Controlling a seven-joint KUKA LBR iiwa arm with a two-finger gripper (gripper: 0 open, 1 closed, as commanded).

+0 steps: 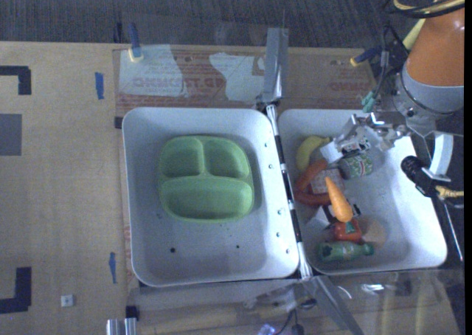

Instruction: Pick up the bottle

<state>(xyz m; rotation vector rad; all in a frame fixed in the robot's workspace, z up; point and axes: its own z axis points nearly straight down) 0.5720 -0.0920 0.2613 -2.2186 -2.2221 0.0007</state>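
Note:
A small bottle with a white cap and a green label lies tilted in the right bin, near its back middle. My gripper hangs right over it, at its upper edge, and whether it touches the bottle is unclear. A second, long green bottle-like item lies on its side along the bin's front wall, well below the gripper.
Around the small bottle lie a yellow fruit, a red ring, an orange carrot and a red piece. The left bin holds a green divided plate. A black cable end hangs over the right bin's right side.

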